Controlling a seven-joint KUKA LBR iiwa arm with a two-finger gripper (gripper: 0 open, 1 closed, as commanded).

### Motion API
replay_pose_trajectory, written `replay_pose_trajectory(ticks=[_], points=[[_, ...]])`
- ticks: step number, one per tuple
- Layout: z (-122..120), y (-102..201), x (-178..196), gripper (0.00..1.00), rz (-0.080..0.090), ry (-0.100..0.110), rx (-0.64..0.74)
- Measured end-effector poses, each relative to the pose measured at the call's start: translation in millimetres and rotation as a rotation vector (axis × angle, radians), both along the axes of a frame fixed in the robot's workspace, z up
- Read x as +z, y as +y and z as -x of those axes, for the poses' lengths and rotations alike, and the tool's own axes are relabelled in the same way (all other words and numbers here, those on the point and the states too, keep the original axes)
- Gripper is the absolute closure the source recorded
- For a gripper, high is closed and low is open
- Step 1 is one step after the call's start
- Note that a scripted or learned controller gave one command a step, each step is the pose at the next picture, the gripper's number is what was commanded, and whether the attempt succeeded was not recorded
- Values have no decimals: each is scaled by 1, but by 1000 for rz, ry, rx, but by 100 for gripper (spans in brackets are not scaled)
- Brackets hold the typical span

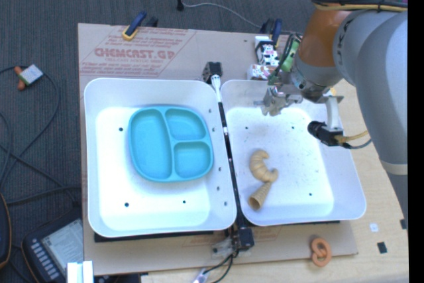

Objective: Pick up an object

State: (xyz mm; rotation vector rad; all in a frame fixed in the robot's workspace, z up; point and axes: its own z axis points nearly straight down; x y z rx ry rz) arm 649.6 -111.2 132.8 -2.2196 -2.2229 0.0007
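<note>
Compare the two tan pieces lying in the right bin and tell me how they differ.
The croissant is curved like a crescent; the cone is straight and tapers.
The croissant looks smooth and plump; the cone is slimmer, with a faint ridged surface.
The croissant lies nearer the middle of the right bin; the cone lies closer to its front wall.
Both are tan, lie flat on the bin floor close together, and sit well apart from the end effector.
</note>
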Motion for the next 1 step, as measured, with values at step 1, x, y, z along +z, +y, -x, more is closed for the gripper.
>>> replay_pose_trajectory(ticks=[1], points=[[85,20,52,100,0,0,-1]])
